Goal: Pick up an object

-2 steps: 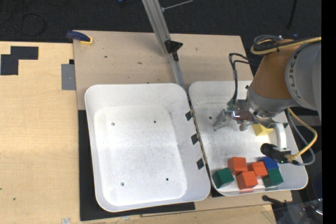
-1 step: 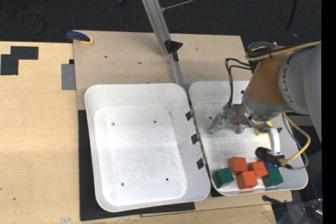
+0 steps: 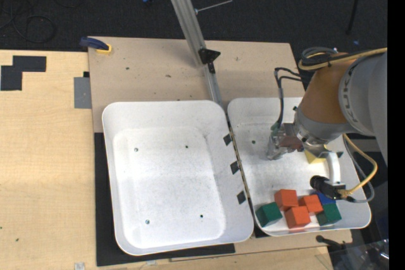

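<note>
My gripper [image 3: 276, 150] hangs low over the middle of the right bin [image 3: 259, 116], its fingers pointing down at the bin floor. I see nothing between them. A cluster of blocks lies in the bin's near right corner: an orange block [image 3: 286, 198], a second orange block [image 3: 297, 217], a third orange one [image 3: 312, 203], a green block [image 3: 269, 214], another green block [image 3: 329, 215] and a blue block [image 3: 325, 198] partly hidden. A yellow object [image 3: 314, 157] peeks out from under the wrist.
The left bin [image 3: 126, 117] sits beside the right one, with black clips [image 3: 235, 167] along the shared edge. A slanted aluminium rail [image 3: 188, 16] rises behind the bins. The grey arm with its orange band [image 3: 329, 92] covers the right bin's far right part.
</note>
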`<move>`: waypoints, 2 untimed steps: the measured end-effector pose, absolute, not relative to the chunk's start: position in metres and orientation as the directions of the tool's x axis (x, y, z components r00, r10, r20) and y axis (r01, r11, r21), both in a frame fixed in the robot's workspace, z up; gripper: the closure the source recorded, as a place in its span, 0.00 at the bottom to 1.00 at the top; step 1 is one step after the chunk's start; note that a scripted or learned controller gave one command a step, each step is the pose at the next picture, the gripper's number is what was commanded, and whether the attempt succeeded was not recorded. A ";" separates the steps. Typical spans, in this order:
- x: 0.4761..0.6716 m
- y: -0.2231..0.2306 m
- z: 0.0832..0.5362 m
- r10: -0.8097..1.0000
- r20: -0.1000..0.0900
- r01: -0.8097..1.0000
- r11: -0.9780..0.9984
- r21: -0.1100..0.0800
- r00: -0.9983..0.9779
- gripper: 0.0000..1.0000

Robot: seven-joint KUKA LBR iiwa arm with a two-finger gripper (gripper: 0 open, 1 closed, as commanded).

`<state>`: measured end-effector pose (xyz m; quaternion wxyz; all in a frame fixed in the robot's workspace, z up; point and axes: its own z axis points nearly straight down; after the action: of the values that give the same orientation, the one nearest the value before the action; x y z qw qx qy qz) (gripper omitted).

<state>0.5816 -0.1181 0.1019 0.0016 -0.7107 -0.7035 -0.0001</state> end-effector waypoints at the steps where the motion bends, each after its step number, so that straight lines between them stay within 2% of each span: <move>1: 0.588 -0.121 0.164 1.000 0.000 1.000 0.000 0.003 0.000 1.00; 2: 0.593 -0.131 0.213 1.000 -0.001 1.000 0.004 0.003 -0.004 1.00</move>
<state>0.5929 -0.1312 0.2131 -0.0013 -0.7058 -0.7084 -0.0006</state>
